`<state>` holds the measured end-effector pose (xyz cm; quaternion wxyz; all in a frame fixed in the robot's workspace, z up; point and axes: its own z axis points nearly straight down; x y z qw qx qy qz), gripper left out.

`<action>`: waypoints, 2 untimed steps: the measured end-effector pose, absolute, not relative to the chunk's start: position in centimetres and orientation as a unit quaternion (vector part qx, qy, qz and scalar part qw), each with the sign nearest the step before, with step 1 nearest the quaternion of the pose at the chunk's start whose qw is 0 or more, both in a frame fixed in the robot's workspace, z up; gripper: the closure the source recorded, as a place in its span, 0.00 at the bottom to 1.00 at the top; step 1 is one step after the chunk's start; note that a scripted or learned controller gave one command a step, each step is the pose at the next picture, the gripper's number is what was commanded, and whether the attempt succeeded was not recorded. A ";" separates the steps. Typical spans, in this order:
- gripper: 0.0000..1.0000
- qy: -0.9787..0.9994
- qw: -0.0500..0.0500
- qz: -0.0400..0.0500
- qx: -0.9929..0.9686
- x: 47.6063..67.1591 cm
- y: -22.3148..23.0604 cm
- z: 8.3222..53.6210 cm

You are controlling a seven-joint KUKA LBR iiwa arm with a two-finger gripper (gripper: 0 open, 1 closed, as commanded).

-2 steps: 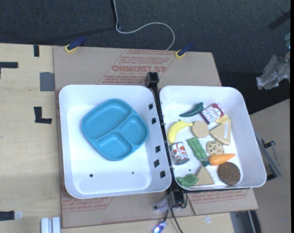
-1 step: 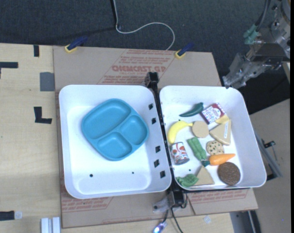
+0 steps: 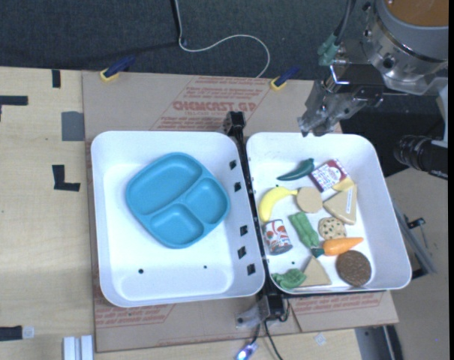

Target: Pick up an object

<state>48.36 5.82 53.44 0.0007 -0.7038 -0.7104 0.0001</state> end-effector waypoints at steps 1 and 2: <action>1.00 -0.710 0.001 0.000 -0.705 48.3 10.9 53.4; 1.00 -0.706 0.005 0.008 -0.708 48.2 7.3 38.8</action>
